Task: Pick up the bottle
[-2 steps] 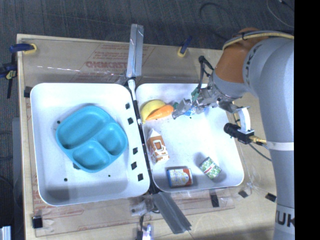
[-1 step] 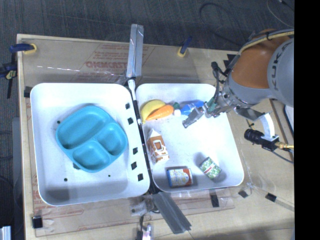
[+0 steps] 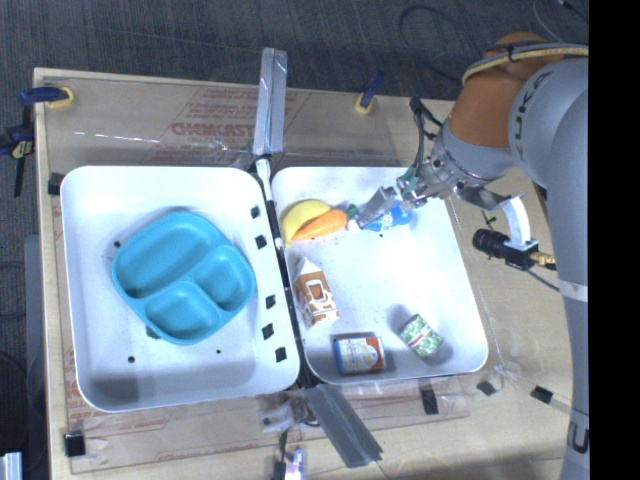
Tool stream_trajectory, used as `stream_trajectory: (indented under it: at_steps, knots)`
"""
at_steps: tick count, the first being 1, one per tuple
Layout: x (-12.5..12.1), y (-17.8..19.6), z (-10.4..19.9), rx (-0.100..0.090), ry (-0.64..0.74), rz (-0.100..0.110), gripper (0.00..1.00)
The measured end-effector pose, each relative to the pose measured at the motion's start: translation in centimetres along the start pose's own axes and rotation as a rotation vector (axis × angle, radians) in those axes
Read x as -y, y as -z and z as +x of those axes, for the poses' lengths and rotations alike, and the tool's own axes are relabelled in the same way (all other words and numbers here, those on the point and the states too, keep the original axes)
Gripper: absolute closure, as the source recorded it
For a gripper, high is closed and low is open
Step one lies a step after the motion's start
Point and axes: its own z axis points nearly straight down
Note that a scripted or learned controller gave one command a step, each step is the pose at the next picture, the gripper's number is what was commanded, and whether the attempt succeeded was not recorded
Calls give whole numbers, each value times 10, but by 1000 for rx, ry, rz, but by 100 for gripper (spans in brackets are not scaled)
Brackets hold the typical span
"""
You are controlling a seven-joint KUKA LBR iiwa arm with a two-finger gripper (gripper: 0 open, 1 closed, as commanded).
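The bottle (image 3: 385, 213) is small and clear with a blue label. It lies tilted near the far edge of the right bin (image 3: 455, 268), its end next to an orange carrot (image 3: 322, 225). My gripper (image 3: 413, 185) comes in from the right and hangs directly over the bottle's right end. It is touching the bottle or very nearly so. The grey arm with its orange band (image 3: 490, 108) rises behind it, at the bin's far right corner.
A yellow banana (image 3: 303, 212) lies by the carrot. A small carton (image 3: 314, 298), a tin can (image 3: 358, 353) and a green can (image 3: 421, 335) sit nearer the front of the right bin. The left bin (image 3: 90, 268) holds a blue divided plate (image 3: 182, 274).
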Motion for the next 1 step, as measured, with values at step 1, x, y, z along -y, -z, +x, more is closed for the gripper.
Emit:
stream_trajectory:
  at_steps: [1]
  knots:
    - [-25,-87,-6,1,-33,-2,0]
